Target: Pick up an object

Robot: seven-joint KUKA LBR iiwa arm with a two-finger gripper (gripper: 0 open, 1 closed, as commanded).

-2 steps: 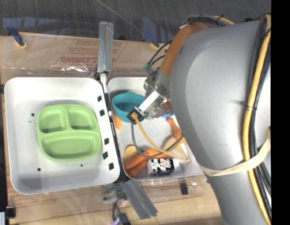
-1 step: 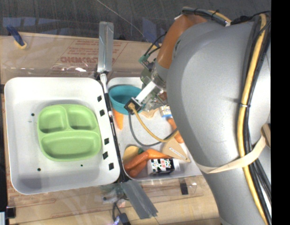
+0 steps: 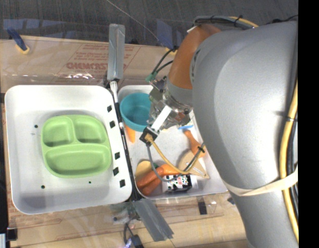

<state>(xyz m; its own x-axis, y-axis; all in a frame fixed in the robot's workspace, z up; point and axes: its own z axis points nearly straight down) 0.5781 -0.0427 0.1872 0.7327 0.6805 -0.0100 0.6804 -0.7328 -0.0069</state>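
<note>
My gripper [image 3: 174,119] hangs low over the back half of the right bin [image 3: 213,189], just right of a teal bowl [image 3: 133,110]. The wrist and the big grey arm hide much of that bin. An orange carrot-like piece [image 3: 192,141] lies just below and right of the gripper. A small orange piece [image 3: 130,134] sits under the bowl's front rim. Toward the bin's front lie an orange sausage-like item in a tan bun [image 3: 147,180], another orange stick [image 3: 172,168] and a black-and-white packet [image 3: 178,183]. Nothing shows held.
The left bin [image 3: 20,138] holds a green divided plate [image 3: 76,145]. A grey divider strip [image 3: 116,50] runs between the bins at the back. Cardboard [image 3: 56,56] lies behind the bins. The arm's bulk fills the right side.
</note>
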